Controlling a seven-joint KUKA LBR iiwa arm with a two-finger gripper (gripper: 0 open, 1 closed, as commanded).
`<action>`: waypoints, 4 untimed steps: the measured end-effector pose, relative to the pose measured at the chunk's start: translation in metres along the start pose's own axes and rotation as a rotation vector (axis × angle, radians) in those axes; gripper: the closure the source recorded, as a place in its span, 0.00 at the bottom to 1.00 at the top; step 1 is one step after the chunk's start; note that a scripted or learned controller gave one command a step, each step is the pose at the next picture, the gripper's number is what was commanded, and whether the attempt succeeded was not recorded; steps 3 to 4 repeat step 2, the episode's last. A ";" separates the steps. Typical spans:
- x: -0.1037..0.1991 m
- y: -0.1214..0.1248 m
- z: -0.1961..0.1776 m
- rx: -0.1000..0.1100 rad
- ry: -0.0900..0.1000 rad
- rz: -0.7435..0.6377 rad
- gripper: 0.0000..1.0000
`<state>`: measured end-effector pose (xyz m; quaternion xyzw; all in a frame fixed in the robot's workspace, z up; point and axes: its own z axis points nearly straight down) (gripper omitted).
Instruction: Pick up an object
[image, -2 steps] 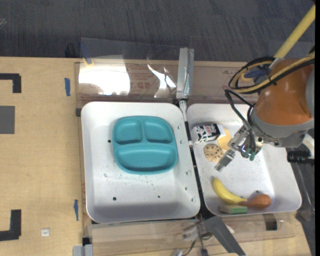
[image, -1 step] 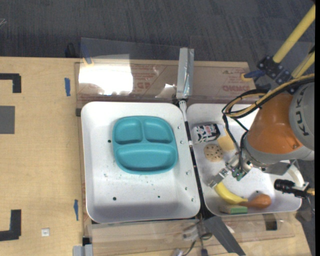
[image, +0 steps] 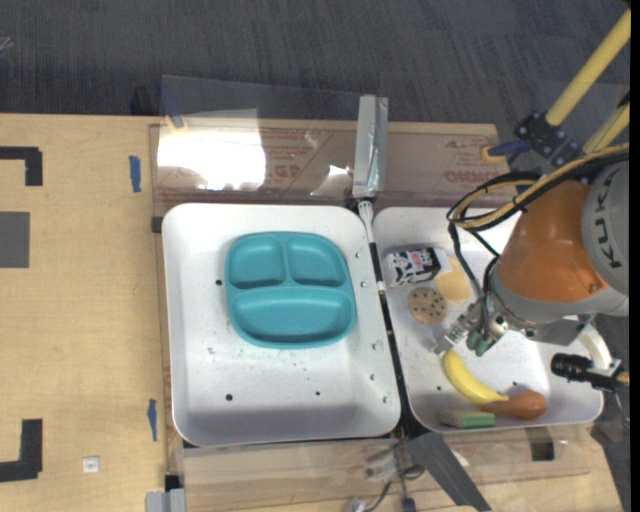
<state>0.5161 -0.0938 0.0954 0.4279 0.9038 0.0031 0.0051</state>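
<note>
In the right bin lie a yellow banana, a round speckled cookie, a small black-and-white carton, a pale yellow piece, an orange-brown piece and a thin green piece. My gripper hangs low in this bin, just above the banana's upper end and to the right of the cookie. The grey and orange wrist hides part of the bin's right side.
The left bin holds a teal divided plate. A ridge separates the two bins. A clear sheet and a cardboard wall stand behind them. Yellow poles and black cables rise at the upper right.
</note>
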 end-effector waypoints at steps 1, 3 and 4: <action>0.018 -0.001 -0.144 -0.003 -0.006 0.089 1.00; 0.020 -0.004 -0.137 0.008 0.004 0.090 0.00; 0.020 -0.004 -0.137 0.008 0.004 0.090 0.00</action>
